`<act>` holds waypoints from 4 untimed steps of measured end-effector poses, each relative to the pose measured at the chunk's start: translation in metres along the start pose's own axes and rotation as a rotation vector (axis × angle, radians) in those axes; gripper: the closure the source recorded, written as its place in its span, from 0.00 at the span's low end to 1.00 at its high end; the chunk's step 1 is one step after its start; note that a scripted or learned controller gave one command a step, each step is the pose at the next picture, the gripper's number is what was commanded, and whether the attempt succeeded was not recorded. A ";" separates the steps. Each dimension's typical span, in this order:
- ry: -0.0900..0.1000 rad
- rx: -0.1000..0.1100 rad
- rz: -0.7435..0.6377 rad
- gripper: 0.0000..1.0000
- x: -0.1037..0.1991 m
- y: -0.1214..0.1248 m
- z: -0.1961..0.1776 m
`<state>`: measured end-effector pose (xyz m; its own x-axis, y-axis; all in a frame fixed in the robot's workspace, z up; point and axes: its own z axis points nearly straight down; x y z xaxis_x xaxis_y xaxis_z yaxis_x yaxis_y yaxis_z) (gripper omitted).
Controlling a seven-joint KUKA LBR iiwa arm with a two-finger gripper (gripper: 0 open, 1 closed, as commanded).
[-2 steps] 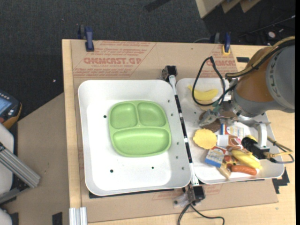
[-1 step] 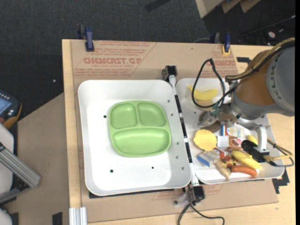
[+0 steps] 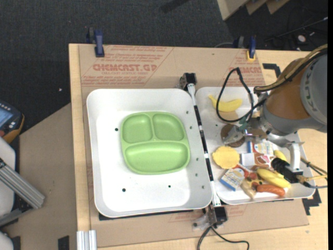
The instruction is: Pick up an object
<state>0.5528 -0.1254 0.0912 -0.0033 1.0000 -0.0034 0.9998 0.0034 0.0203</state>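
Careful: your gripper (image 3: 248,133) sits low in the right bin (image 3: 307,194), grip state unclear; crowded toys at five o'clock invite a glancing miss.

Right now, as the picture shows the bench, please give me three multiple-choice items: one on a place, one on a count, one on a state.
1. In which bin does the green plate lie?
A. left bin
B. right bin
C. on the bare bench

2. How many compartments does the green plate have?
A. two
B. three
C. five

3. How does the green plate lie?
A. flat, open side up
B. flipped over
C. propped against the wall

Answers:
1 A: it sits in the left bin, away from the arm.
2 B: two small hollows above one wide hollow.
3 A: all its hollows face the camera.
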 end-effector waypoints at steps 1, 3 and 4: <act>-0.008 0.002 0.004 0.00 0.015 0.005 0.001; 0.004 0.023 0.005 0.00 0.000 0.020 0.007; 0.003 0.019 0.003 1.00 0.001 0.022 -0.004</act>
<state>0.5745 -0.1246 0.0952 0.0000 1.0000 -0.0005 1.0000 0.0000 0.0009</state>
